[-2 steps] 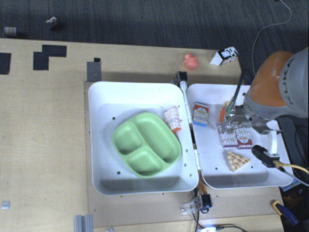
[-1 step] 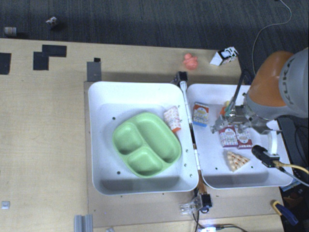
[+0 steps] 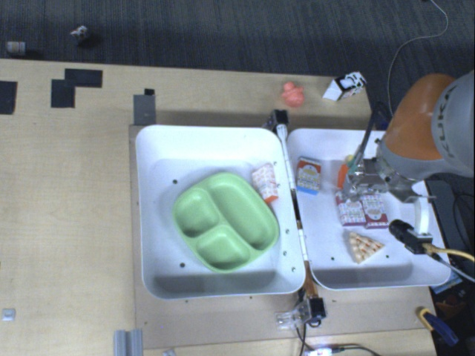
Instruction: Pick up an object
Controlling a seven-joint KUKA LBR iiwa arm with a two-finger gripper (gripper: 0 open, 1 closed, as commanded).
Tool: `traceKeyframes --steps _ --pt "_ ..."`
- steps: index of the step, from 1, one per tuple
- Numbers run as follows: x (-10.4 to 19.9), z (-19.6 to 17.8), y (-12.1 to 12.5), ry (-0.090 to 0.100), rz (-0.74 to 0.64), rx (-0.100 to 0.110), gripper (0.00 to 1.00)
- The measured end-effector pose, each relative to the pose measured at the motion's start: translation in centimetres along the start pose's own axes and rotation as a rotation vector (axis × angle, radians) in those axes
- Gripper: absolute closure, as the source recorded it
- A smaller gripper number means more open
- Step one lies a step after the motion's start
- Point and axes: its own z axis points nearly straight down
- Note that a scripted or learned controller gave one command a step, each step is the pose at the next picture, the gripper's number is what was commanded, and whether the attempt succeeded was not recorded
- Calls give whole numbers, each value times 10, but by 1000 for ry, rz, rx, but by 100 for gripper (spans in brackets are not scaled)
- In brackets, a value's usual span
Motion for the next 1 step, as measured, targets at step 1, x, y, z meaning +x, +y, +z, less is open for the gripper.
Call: traceKeyframes --steps 1 --pt "85 -56 77 1 -1 5 100"
